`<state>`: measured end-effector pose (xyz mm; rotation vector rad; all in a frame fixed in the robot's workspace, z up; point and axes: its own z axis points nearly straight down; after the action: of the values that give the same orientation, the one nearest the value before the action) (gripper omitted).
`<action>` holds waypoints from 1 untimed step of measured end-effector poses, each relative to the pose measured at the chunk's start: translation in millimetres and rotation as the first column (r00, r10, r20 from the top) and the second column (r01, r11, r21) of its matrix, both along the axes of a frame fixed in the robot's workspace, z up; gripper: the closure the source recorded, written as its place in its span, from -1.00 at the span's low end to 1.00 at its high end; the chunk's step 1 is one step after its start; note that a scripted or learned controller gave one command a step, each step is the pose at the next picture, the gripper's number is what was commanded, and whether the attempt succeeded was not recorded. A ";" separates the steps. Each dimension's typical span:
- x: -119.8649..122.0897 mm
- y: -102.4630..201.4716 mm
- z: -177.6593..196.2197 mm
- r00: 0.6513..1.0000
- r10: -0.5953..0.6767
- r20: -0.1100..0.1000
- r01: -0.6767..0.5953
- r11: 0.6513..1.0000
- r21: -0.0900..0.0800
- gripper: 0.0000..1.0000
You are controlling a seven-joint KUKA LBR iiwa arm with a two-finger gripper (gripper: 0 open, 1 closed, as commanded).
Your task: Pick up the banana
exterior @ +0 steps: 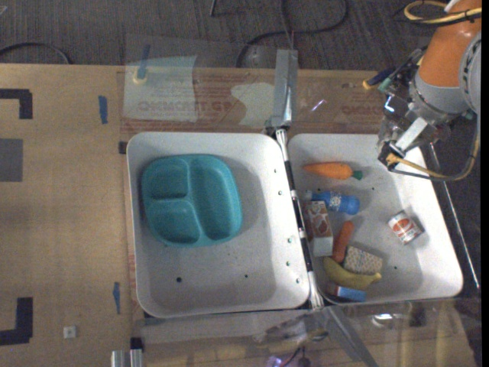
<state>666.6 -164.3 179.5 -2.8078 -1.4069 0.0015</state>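
Yellow curved plastic banana (348, 274) lies wedged under a beige sponge (362, 261); my gripper (391, 153), well away, state unclear, risks snagging both.

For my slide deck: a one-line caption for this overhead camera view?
Gripper over the right bin's far corner, apart from the banana at its near edge.

Dim, soft overhead light; slightly blurry, with glare on the plastic sheet (191, 90)

Two white bins (206, 300), one teal tray (191, 199), and perhaps eight small items (344, 239).
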 end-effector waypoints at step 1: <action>-61.3 -6.4 14.3 1.000 0.017 0.000 -0.017 1.000 0.001 1.00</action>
<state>605.3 -170.6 193.8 -2.7944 -1.4305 0.0012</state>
